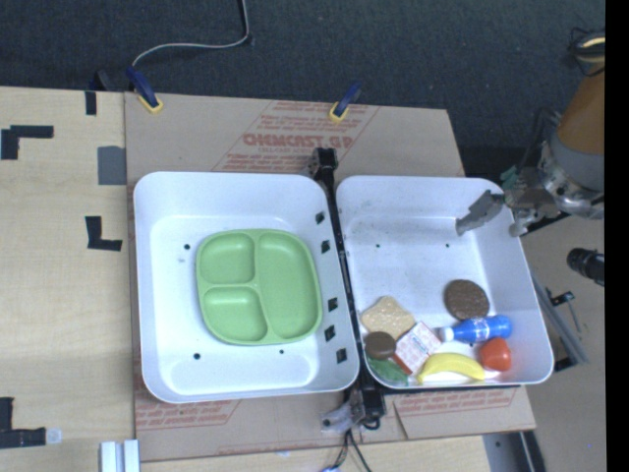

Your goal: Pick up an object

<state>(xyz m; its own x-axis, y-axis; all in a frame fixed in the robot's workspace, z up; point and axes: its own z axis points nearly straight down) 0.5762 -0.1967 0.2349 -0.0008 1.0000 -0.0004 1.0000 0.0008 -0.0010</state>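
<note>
Banana (451,367), tomato (495,355), bottle (476,329), cookie (465,299), cracker (387,316) — heaped in right bin (413,205) near corner, smaller pieces part hidden. Gripper (498,213) spread, holding nothing, over far right rim. Left bin (157,264): green tray (259,286). Cardboard (285,136) underlay, dark floor beyond.

Green divided plate (259,286) centred in left white bin (157,264), cardboard sheet (285,136) beneath both bins, yellow-blue clamps (145,93) at 12 o'clock edge, white cable (236,18) beyond.

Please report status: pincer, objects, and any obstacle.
Pincer open, holding nothing, above right bin upper right edge. Objects clustered at bin's near end: banana, bottle, brown disc. Nothing in the way.
</note>
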